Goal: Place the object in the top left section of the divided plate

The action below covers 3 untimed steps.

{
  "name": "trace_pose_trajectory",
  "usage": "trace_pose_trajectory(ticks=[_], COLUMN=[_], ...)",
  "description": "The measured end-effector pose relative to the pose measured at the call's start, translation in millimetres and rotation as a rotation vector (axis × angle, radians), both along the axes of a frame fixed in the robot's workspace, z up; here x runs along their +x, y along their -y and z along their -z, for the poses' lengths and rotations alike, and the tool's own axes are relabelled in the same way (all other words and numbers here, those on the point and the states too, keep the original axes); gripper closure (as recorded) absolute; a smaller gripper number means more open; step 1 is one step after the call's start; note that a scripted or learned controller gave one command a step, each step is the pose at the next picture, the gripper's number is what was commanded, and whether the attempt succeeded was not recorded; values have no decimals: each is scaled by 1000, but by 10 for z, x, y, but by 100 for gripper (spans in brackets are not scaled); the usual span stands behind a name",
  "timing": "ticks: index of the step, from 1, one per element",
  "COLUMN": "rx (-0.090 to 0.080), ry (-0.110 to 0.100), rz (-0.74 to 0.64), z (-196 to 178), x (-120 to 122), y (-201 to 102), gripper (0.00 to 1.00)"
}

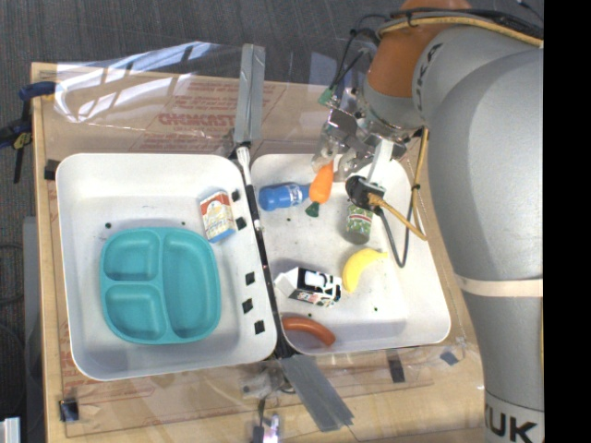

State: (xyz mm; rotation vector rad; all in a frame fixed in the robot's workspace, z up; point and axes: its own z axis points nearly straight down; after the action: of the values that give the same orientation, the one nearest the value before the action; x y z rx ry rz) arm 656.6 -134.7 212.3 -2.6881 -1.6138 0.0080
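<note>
- Over the right bin (420, 317), our gripper (331, 169) seems to pinch the carrot (320, 185), though we cannot tell for sure.
- We risk dropping it before reaching the divided plate (211, 284).

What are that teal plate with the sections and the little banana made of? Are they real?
The divided plate looks like moulded plastic: one even teal colour, rounded ridges, a soft sheen. The banana is probably a plastic toy, uniformly bright yellow and smooth, with no spots. The white bins also look like thin plastic, with rounded corners.
</note>
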Motion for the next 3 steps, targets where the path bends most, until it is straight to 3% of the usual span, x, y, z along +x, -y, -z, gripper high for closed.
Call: trace_pose_trajectory(ticks=[1, 2, 3], rx=[0, 0, 0], ry=[-3, 4, 3], rz=[39, -412, -551], z=[6, -544, -280], x=[-7, -374, -1091], y=[-52, -598, -1156], gripper=[100, 100, 100])
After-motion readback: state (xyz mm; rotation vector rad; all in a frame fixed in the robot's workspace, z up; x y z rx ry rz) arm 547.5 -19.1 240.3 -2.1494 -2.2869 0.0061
